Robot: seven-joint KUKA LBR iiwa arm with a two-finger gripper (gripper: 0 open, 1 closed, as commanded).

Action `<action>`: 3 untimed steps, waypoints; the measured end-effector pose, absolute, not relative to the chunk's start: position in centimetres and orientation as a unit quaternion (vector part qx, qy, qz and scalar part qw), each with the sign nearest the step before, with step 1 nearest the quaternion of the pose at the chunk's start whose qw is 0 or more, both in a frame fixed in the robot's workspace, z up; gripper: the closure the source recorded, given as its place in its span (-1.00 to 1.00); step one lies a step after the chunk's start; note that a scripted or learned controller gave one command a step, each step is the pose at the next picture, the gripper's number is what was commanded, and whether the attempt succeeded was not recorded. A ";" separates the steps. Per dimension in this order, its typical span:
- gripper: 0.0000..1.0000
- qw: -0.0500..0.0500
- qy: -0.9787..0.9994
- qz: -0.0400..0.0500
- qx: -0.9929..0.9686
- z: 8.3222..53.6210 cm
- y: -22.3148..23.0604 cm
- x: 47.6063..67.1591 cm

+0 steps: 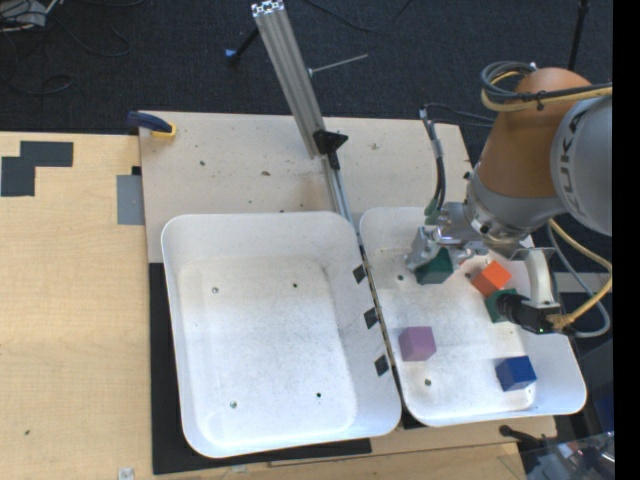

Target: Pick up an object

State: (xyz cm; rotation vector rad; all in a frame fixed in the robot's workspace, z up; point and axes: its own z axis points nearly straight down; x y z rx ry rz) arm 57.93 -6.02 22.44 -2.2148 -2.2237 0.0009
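The dark green block (434,268) sits in the upper part of the right-hand bin (560,393), right of centre in the frame, and it is the thing I am working on. My pincer (432,252) is down on it from above. I see the metal of my fingers just over the block's top edge, and the block's green body shows below and between them. Whether my fingers are clamped on its sides or only resting against it I cannot tell from this angle; the wrist hides the gap.

By my reckoning the reach is done and the descent is done, or nearly so. The block looks to be touching the bin floor or just above it, so I judge the lift has not happened. What is left is to be sure of the squeeze and then raise the block clear.

Other pieces lie in the same bin: an orange block (490,278) just to the right of mine, a purple cube (417,344) lower and nearer the middle of the frame, and a blue cube (516,372) toward the lower right corner. The orange one is close enough that it may be nudged as I rise. The left-hand bin (200,243) has only specks on its floor.
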 end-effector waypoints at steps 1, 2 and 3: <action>1.00 0.002 -0.709 0.000 -0.705 23.3 -0.3 58.8; 1.00 0.002 -0.709 0.000 -0.705 23.6 4.3 60.6; 1.00 0.002 -0.708 0.001 -0.706 22.2 9.3 61.2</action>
